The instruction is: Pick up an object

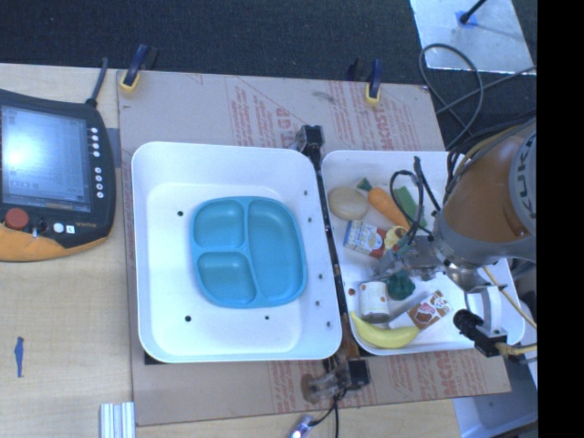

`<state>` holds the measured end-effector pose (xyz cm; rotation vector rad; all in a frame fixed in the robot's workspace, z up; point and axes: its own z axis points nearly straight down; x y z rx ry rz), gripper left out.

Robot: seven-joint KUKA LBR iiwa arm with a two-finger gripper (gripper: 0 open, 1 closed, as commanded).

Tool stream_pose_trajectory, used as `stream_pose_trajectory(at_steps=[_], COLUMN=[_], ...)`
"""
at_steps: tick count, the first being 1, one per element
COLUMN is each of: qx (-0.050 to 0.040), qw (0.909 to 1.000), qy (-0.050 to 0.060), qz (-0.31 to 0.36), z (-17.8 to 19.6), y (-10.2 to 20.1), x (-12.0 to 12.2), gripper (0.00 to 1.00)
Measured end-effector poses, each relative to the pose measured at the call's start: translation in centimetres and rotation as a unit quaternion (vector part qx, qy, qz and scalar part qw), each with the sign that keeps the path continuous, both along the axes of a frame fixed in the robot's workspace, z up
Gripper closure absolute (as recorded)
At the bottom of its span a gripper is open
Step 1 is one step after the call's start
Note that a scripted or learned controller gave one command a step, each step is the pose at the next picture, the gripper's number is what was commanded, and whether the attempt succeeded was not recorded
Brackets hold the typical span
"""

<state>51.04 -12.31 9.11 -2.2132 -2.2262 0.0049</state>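
Note:
My gripper [400, 267] is low in the right bin [339, 167], reaching in from the right under the arm's orange band [484, 199]. Right below it sits a small dark green object [400, 287]. Around it lie a banana [383, 333], a white cup [372, 297], a brown and white packet [429, 310], a small carton [363, 237], a carrot [388, 206] and a beige round item [348, 203]. I cannot make out anything held in the gripper.
The left bin [155, 245] holds a blue divided plate [248, 250]. A control pendant [50, 176] lies on the bench at far left. Clamps [134, 69] pin the cardboard at the back edge. Cables [456, 71] loop behind the right bin.

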Motion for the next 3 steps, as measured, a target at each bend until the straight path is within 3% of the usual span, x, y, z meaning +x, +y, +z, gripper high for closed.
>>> stream_pose_trajectory(at_steps=[1,2,3], qx=[0.0005,0.0001,0.0000], qw=[1.0000,1.0000,1.0000], qy=[0.000,-0.001,0.000], qz=[0.000,-0.001,0.000], z=[0.0,0.1,0.0], y=[2.7,1.5,0.2], x=[0.0,1.6,-1.6], gripper=[0.00,0.00,0.00])
